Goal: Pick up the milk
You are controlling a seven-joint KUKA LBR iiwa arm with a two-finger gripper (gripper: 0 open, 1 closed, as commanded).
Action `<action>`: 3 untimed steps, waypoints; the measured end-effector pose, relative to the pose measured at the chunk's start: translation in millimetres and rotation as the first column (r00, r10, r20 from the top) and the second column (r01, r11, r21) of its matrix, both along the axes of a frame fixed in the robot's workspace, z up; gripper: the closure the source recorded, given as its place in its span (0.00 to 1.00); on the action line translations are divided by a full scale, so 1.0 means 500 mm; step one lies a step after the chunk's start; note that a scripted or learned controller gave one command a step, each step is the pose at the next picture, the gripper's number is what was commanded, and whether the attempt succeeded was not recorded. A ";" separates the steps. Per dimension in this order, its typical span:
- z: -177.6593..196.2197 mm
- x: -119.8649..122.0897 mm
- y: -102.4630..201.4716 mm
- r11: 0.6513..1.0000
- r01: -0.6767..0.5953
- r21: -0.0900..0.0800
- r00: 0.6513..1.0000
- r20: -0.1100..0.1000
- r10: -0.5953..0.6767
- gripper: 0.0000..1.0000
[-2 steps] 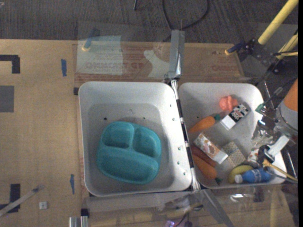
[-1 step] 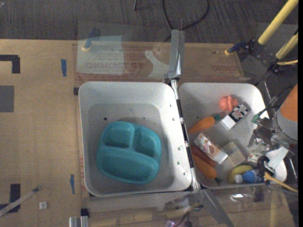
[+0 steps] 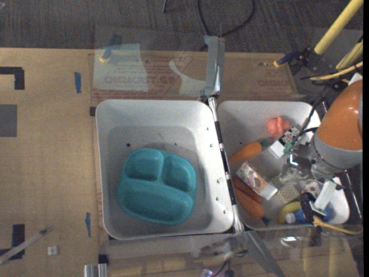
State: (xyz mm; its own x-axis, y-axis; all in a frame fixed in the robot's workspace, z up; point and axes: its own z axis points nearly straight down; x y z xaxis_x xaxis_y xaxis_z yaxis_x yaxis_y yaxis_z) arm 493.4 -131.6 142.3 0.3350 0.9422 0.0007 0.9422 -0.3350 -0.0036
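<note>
Camera view is looking down on a tan cardboard-covered counter (image 3: 46,172) carrying two shallow white plastic bins with rounded corners. Nearest the camera, along the lower edge of the right bin (image 3: 230,117), a yellow banana-shaped toy (image 3: 290,210) is lying beside a blue-and-white bottle-like piece (image 3: 298,217), and two smooth orange carrot shapes (image 3: 249,199) are resting against the bin's left wall. Just above them the milk (image 3: 258,181), a small rectangular carton with a white and brown printed face, is lying on its side at a slant near the middle of the bin floor, apart from the arm. Another glossy orange carrot with a green tip (image 3: 249,151) is sitting just beyond it. The left bin (image 3: 109,120) is holding a teal moulded plate (image 3: 157,185) with rounded, divided compartments and a matte surface. The grey arm with its rounded orange band (image 3: 345,126) is reaching in from the right, and the end effector (image 3: 295,160) is hanging over the right half of the right bin among cluttered toys; whether it is wide or narrow I cannot tell. Farther back, a soft-looking pink rounded toy (image 3: 278,125) is sitting near the bin's far wall, and a clear plastic sheet (image 3: 124,68) is lying flat on the cardboard beyond the bins
</note>
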 end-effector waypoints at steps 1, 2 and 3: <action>0.019 0.000 -0.004 1.000 0.004 0.000 1.000 0.000 -0.004 1.00; -0.029 -0.030 0.018 0.999 0.036 -0.001 0.999 -0.001 -0.036 1.00; 0.048 -0.029 -0.168 0.996 -0.088 -0.004 0.996 0.004 0.088 1.00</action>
State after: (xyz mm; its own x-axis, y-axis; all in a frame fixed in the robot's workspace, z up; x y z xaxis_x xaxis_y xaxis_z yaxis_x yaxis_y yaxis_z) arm 478.9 -215.7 166.4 0.2508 0.9680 -0.0015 0.9680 -0.2508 0.0014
